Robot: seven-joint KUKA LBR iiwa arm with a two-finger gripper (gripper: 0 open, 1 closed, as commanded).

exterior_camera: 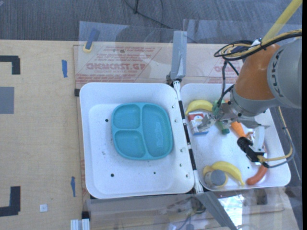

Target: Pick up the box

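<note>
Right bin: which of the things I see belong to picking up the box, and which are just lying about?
Belongs to the job:
- box, red and white, at the right bin's left wall
- claw, down beside the box

Just lying about:
- upper banana
- lower banana
- grey disc
- orange carrot-like piece
- teal divided plate in the left bin

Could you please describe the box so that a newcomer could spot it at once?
Look in the right bin, at its upper left corner. The box lies just below a banana, by the gripper. It is small, red and white, unlike the yellow fruit around it.
</note>
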